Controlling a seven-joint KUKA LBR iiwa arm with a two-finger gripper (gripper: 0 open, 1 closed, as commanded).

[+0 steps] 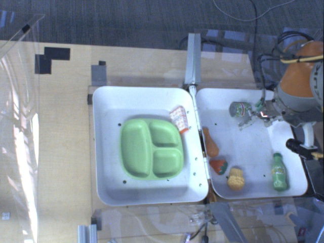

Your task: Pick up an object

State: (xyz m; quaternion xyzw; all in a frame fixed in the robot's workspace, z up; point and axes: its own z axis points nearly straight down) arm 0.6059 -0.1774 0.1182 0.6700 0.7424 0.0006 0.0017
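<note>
- Camera view: the right bin [253, 97] holds a small can [239, 109] lying on its side near the far wall, a carrot [209, 143] against the left wall, a red-and-green piece [218, 166], a corn cob [235, 178] and a green bottle [279, 172].
- The left bin [104, 151] on the worktop [61, 151] carries a green divided tray [151, 147] and a small snack packet [178, 118] near its right wall.
- The gripper [249, 119] sits just beside the can, touching it or nearly so; nothing shows between its fingers, and I cannot tell how wide they stand.
- The can looks light, rigid and smooth, so it may roll; a grip across its round body seems best.
- The arm [298, 85] reaches in from the right, wrist bent low over the bin's far side.
</note>
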